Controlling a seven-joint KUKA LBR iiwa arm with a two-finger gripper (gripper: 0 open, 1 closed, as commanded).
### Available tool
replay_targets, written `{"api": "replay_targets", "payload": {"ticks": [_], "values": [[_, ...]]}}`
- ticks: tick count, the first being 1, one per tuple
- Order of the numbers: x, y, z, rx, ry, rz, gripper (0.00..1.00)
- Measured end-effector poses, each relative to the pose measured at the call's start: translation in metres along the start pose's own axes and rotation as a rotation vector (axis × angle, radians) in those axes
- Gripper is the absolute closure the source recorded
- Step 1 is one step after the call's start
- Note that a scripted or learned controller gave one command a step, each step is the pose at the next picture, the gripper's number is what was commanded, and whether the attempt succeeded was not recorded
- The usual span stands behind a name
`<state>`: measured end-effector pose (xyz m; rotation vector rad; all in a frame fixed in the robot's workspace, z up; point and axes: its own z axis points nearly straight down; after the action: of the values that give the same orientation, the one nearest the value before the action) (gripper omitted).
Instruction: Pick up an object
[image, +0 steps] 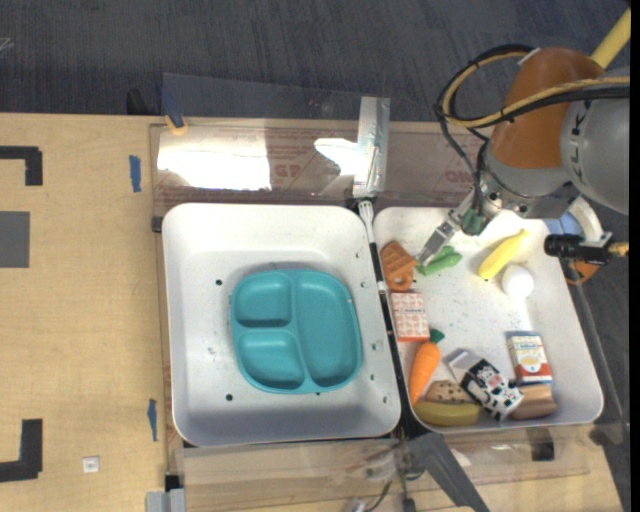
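Beyond my bench (70, 300), tan board with black corner marks and blue tape bits, I see dark grey carpet (250, 40); a glare-struck clear panel (260, 160) stands at the bench's far edge.

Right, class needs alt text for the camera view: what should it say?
A grey robot arm reaches from the right over the right bin of toy food, its gripper by a green piece. The left bin holds a teal divided plate.
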<state>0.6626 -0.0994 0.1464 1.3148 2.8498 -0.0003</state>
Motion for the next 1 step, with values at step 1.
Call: {"api": "replay_targets", "payload": {"ticks": [1], "values": [[0.0496,-0.0022,-0.0627,-0.003,0.001,0.199,0.0]]}}
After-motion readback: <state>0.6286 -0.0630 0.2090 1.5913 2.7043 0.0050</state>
